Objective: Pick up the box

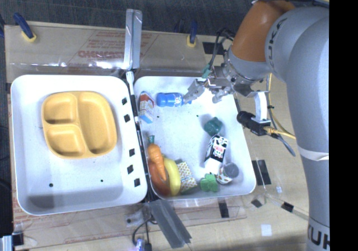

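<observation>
Box point(146, 107) lying ungrasped against the bin point(179, 132) wall, approach stage: gripper point(208, 92) hovering nearby, fingers apart, empty; next, likely past the bottle point(168, 99), then down.

— What lay in the left bin point(22, 132)?
— A yellow divided tray point(78, 123), toward nine o'clock.
— And the right bin point(168, 85)?
— A blue bottle point(168, 99) at its twelve o'clock edge, a teal lump point(213, 126) toward three, and a carrot point(156, 164) touching a banana point(174, 176) at seven.
</observation>
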`<state>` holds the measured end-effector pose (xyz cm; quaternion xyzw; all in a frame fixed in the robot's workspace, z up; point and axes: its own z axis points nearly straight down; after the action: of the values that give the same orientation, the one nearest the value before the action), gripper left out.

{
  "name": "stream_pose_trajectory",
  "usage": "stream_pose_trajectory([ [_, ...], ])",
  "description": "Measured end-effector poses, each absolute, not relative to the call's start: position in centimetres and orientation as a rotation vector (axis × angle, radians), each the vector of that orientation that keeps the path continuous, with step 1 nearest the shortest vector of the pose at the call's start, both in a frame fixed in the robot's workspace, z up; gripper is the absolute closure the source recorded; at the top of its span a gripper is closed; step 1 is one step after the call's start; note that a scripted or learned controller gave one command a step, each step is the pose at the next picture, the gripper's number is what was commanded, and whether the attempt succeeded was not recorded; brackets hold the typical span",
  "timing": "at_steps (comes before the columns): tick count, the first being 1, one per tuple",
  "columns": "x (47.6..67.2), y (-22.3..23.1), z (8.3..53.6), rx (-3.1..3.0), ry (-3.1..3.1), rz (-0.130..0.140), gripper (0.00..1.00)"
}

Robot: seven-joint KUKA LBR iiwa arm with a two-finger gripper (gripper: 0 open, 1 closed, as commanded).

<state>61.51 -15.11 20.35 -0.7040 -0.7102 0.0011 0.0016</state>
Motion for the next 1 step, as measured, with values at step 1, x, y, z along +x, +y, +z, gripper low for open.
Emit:
stream_pose_trajectory([
  [1, 66.3, -11.88, 10.29, -2.218, -2.249, -0.017, 0.0],
])
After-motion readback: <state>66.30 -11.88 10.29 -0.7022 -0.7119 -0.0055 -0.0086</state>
